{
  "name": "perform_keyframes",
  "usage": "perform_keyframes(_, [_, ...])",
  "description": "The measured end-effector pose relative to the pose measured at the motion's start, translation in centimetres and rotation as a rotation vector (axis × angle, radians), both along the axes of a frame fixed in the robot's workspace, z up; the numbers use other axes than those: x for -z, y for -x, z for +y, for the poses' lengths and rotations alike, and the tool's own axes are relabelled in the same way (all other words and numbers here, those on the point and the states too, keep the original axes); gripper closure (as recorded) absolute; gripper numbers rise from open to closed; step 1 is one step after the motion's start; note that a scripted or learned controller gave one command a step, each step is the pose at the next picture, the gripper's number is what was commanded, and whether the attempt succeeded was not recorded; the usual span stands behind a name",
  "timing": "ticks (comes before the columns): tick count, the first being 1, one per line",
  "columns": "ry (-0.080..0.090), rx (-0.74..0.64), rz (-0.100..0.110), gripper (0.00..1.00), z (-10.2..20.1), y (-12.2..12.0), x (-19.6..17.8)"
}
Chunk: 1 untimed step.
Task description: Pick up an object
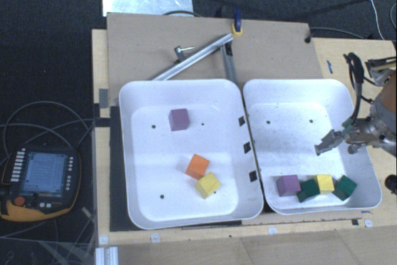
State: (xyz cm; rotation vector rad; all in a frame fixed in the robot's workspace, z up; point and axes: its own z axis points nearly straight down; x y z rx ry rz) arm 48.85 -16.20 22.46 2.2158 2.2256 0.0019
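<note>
My gripper (333,142) hangs over the right side of the right bin (291,96), reaching in from the right edge of the camera view. Nothing shows in its grasp. Below it, along the bin's front wall, sits a row of cubes: a purple cube (288,184), a dark green cube (306,190), a small yellow cube (324,182) and another green cube (345,187). The gripper is a little above and behind the yellow one. In the left bin (133,133) lie a purple cube (178,119), an orange cube (197,166) and a yellow cube (208,185).
A metal rod (195,57) lies slantwise on the brown board behind the bins. A teach pendant (40,180) with its cable rests on the floor at the left. Cables hang beside the arm at the right.
</note>
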Motion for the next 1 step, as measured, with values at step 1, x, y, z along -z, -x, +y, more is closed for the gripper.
perform_keyframes(1, [0.0, 0.001, -0.001, 0.0, 0.0, -0.01, -0.01])
